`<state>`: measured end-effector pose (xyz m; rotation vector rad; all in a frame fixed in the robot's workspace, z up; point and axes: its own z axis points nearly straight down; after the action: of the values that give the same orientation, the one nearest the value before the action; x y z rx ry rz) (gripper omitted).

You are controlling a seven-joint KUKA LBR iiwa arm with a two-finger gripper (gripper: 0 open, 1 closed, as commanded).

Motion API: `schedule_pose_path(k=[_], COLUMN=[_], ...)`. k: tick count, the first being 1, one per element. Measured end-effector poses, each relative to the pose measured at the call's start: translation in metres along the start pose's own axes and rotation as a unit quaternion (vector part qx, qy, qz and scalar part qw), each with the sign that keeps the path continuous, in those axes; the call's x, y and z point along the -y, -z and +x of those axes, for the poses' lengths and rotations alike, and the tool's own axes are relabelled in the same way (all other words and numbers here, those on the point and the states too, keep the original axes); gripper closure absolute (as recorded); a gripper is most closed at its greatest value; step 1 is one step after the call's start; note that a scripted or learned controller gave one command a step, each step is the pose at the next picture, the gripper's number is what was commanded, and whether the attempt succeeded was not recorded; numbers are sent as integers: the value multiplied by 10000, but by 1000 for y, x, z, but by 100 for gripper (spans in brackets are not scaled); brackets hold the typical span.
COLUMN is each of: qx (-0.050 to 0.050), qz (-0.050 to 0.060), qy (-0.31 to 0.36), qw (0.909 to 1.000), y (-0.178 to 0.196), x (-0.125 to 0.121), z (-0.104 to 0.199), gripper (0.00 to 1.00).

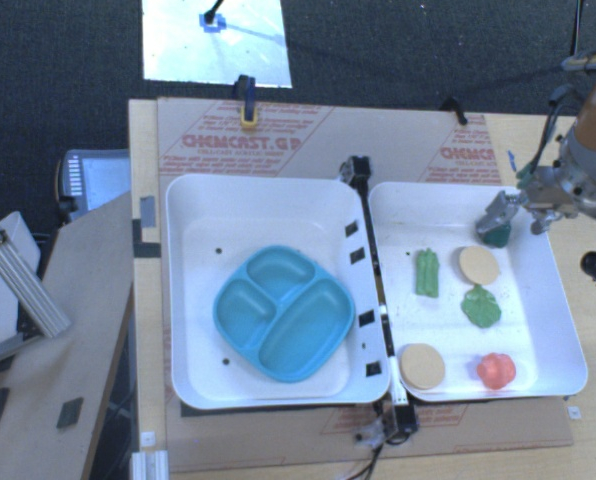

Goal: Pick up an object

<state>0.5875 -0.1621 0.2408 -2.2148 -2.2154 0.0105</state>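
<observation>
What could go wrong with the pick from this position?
The hand hangs at the right bin's far edge, close to its wall, so it may clip the rim on descent. The tan disc, green leafy piece and green stalk lie close together; a grab there could nudge a neighbour.

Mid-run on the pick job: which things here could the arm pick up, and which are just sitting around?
Job things, all in the right bin:
green stalk
tan disc
green leafy piece
second tan disc
red piece
dark green piece below the gripper

Lying about:
blue divided plate in the left bin
yellow clamp
</observation>
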Motion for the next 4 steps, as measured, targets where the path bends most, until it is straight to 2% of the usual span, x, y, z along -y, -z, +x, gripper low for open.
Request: schedule_pose_path(k=[1, 4], qx=[11, 12], qz=[-63, -64], qy=[13, 6], qw=[10000, 10000], y=[8, -118], x=[-2, -10], z=[1, -15], gripper=[0, 0])
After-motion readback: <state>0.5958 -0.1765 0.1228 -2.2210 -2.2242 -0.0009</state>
